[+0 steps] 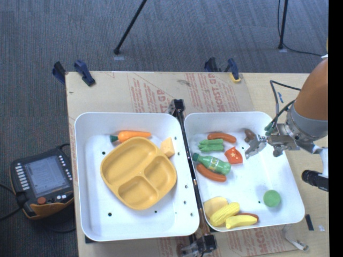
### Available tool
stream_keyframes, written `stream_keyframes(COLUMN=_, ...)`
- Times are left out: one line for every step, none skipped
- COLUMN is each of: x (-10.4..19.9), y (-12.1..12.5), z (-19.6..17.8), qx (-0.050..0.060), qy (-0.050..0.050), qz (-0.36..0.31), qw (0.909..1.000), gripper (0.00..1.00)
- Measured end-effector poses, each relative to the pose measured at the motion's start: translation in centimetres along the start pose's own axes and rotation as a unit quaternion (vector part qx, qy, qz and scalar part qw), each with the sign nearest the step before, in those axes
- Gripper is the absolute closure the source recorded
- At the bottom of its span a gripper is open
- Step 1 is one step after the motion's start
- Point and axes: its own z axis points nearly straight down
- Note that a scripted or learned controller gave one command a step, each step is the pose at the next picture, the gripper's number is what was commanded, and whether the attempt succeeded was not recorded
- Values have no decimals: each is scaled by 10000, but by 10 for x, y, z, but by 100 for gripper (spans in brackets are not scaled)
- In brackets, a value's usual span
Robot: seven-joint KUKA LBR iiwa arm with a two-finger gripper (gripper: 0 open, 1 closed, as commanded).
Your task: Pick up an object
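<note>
- Right now the jaws (256, 145) hang over the right bin (278, 210), near its one-o'clock corner, with the arm (313, 103) coming in from three o'clock.
- I cannot tell whether the jaws are wide or narrow; nothing is visibly held between them.
- Nearest candidate, by my judgement, is the red pepper piece (233, 155), lying just off the jaws toward eight o'clock; it is compact, with no clear long axis.
- A little farther toward nine o'clock sit the green bean pod (211, 145) and a sausage (222, 137), both with long axes running roughly nine to three.
- The green bottle (212, 163) lies slanted from ten to four, touching a second sausage (211, 173) just below it.
- Also in the right bin: a green ball (271, 198) toward five o'clock, well apart from the rest, and corn (224, 213), a banana (241, 220) and a yellow round piece (214, 203) clustered at six o'clock.
- The left bin (91, 218) holds a yellow divided tray (139, 172), a carrot (131, 136) at its twelve o'clock and a cheese wedge (168, 147) beside the tray's two o'clock edge.
</note>
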Motion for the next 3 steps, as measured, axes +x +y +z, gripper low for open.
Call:
stream_keyframes(x=31, y=-64, z=109, qx=11, qy=4, qz=-433, qw=9991, gripper=0)
stream_keyframes(x=79, y=26, z=108, qx=-9, qy=2, qz=25, qw=10000, gripper=0)
stream_keyframes(x=82, y=58, z=108, qx=-1, qy=-4, qz=940, qw=9956, gripper=0)
